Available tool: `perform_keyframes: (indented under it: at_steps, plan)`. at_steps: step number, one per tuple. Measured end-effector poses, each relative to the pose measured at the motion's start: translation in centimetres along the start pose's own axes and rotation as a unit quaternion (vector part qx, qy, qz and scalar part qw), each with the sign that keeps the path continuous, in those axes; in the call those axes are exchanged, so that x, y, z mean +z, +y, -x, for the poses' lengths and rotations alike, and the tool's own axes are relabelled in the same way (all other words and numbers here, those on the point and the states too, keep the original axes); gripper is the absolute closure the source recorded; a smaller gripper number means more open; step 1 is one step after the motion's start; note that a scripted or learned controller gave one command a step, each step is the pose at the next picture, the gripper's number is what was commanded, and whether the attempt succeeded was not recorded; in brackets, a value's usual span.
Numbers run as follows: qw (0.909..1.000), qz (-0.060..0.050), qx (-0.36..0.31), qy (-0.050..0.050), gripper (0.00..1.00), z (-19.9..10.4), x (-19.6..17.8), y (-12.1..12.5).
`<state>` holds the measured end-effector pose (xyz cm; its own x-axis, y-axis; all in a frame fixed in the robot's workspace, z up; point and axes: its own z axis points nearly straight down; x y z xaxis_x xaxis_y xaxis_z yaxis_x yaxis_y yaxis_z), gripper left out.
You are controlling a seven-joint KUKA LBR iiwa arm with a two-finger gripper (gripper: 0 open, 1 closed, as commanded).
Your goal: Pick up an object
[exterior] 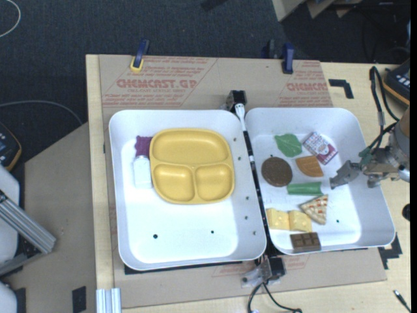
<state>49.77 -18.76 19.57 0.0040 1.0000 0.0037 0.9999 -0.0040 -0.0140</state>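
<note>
Hand (pixel 348 173) hovering over right bin (pixel 365 230), fingers spread, nothing in them.
Just right of green stick (pixel 304 188) and pizza slice (pixel 316 208).

Even, fairly bright overhead light fell on the bench; both white bins (pixel 130 194) looked slightly washed out, with soft, faint shadows. The dark floor (pixel 58 25) stayed dim. Detail was soft and grainy throughout, small items blurred
</note>
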Motion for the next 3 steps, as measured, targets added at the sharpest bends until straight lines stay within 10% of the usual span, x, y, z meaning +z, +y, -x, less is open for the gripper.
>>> perform_keyframes:
  at_steps: [1,3]
  plan:
    - [1.0,0.007,-0.002,-0.002,0.0,0.0,-0.7,0.3]
    - [1.0,0.007,-0.002,0.001,0.0,0.0,10.6,0.2]
